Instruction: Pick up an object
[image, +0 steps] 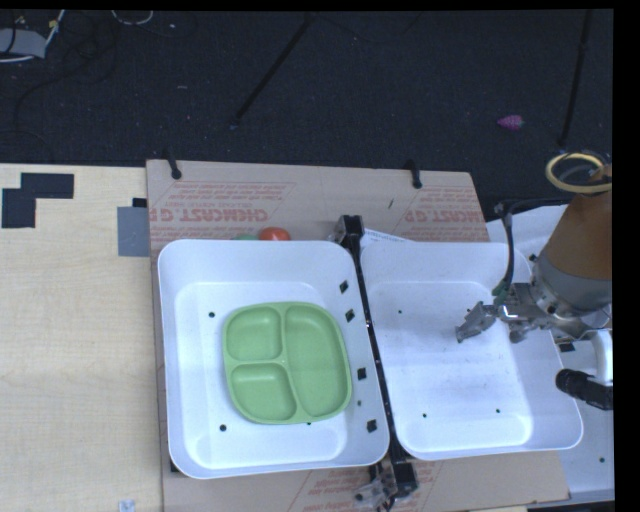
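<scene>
- Left bin (180, 300): shallow, white; it holds your one pickable item, a green divided plate (287, 362) with three compartments, lying flat near the bin's middle.
- Right bin (440, 420): shallow, white; faint scuffs on its floor.
- Divider (365, 340): a dark strip where the two bins meet.
- Claw (472, 327): low over the right bin's right half, pointing left; you cannot tell from this angle whether it is spread or pressed together; nothing is seen in it.
- Arm (580, 250): grey with an orange band, entering from the right.
- Small red-orange object (274, 235): behind the left bin's far rim, on the cardboard sheet (300, 200); outside both bins.
- Bench (70, 330): pale wood to the left.
- Risks for you to note: the claw is well apart from the plate, so a descent here would likely close on bare floor; the plate lies flat and wide, so a grip may slip off its rim; crossing leftwards risks clipping the divider.
</scene>
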